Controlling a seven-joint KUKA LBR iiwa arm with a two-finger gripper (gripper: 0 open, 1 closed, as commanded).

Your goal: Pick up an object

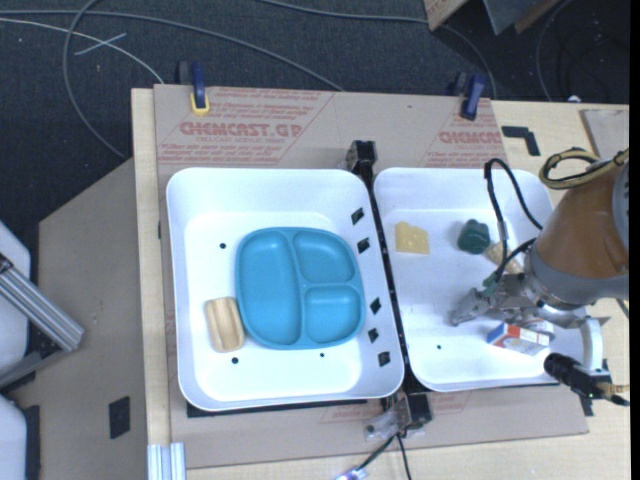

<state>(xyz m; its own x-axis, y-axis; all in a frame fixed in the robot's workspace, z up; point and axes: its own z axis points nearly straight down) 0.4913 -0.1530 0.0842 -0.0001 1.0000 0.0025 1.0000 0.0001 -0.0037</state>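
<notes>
I have the arm point(590, 233) reaching in over the right bin point(420, 363), its orange band above the wrist and the gripper point(478, 308) low over the bin floor toward the near right part. From here I cannot tell how far the gripper is open, and I see nothing between its tips. Just beside the gripper, toward the bin's near right corner, lies a small red, white and blue item point(520, 337), partly under the wrist hardware, so I cannot tell whether they touch. Farther back in the same bin sit a yellow piece point(411, 238) near the bin's left wall and a green lump point(474, 235) a little to its right, apart from each other and well apart from the gripper. A black cable point(497, 200) loops over the bin's far right part down to the wrist. In the left bin point(200, 193) a blue divided plate point(298, 286) lies flat in the middle, and a tan block point(224, 323) rests just beside its left edge, toward the near left corner. Both bins sit side by side on the surface point(250, 118).
</notes>
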